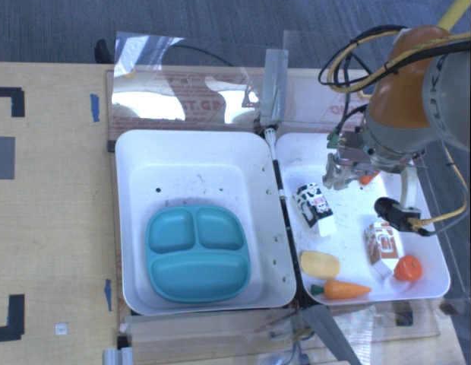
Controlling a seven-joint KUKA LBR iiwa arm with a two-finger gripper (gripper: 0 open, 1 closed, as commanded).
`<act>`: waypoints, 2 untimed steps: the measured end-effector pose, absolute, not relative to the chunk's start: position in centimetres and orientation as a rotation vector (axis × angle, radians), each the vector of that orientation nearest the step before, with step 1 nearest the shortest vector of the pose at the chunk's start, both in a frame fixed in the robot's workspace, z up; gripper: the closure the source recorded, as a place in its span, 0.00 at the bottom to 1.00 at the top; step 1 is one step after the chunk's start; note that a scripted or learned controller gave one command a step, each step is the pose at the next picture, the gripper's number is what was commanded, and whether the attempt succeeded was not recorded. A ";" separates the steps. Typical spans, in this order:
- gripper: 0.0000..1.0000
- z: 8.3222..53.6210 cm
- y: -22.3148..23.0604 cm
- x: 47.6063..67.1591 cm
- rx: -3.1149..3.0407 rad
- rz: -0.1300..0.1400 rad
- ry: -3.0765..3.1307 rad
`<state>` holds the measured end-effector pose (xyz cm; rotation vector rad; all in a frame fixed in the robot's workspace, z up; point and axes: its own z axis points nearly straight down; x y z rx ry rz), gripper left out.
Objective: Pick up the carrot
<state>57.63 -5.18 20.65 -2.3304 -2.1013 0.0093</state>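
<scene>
The carrot [346, 288], orange with a green stub at its left end, lies along the front wall of the right bin [437, 238]. My gripper [339, 176] hangs over the back part of that bin, well behind the carrot and apart from it. Nothing is seen in its grasp.
In the right bin, a black-and-white carton [314, 205] lies just below the gripper. Also there are a pale yellow piece [320, 263] next to the carrot, a red-and-white box [382, 246], an orange round fruit [408, 268] and a small orange bit [366, 179]. A teal divided plate [197, 252] sits in the left bin [182, 154].
</scene>
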 end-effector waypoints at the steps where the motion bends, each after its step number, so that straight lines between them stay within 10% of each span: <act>1: 1.00 17.9 -0.3 60.5 -2.570 0.010 -1.801; 2: 1.00 18.0 8.6 57.8 -2.859 0.019 -1.291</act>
